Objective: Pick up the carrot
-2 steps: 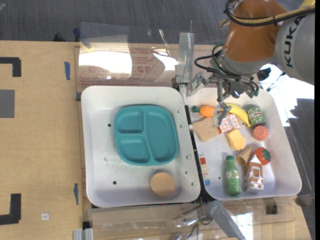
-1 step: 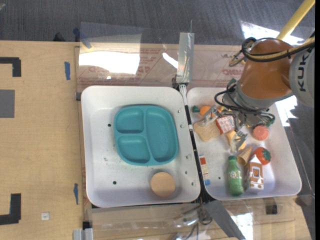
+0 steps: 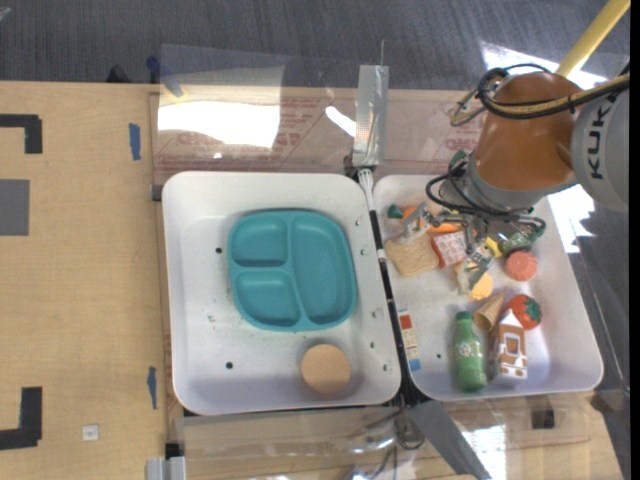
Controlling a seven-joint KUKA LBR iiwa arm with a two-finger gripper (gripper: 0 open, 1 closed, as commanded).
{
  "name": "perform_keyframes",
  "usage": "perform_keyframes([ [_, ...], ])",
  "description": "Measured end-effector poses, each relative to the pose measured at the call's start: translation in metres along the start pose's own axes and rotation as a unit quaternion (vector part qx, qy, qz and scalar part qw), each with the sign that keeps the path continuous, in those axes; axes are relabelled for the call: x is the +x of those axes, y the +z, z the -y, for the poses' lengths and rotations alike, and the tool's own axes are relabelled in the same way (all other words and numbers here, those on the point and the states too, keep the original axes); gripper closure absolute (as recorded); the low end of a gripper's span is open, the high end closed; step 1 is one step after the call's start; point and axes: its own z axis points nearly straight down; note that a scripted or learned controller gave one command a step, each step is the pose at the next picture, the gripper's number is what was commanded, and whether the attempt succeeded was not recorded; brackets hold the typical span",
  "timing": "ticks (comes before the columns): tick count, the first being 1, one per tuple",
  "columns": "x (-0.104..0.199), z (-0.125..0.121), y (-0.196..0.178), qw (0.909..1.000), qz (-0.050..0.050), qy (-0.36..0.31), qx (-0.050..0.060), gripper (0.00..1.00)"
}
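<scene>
Carrot: small orange toy carrot with a green tip, lying to the right of the teal divided plastic plate, level with its upper edge; it is tiny and partly lost in the clutter, so its outline is hard to read.
Bench: tan wooden bench, stretching left of the teal plate and cut off by the frame.
Left bin: shallow white bin, carrying the teal plate near its middle.
Right bin: second shallow white bin, just right of the teal plate's bin; its upper right corner is hidden by the arm.
Arm: grey arm with an orange band, up and to the right of the teal plate, cut off at the frame edge.
Green bottle: green plastic toy bottle, right of and lower than the teal plate.
Disc: round tan disc, just below the teal plate, apart from it.
Bread: tan toy bread slice, right of the teal plate, just below the carrot.
Gripper: two-finger gripper, right of the teal plate and beyond the carrot, buried under wrist, cables and toys; open or closed cannot be told, and no carrot shows in it.
</scene>
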Motion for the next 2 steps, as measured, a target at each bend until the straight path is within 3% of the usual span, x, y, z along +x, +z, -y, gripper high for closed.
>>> perform_keyframes([
  [2, -0.0002, 0.0161, 0.0013, 0.9999, 0.002, -0.012, 0.0, 0.0],
])
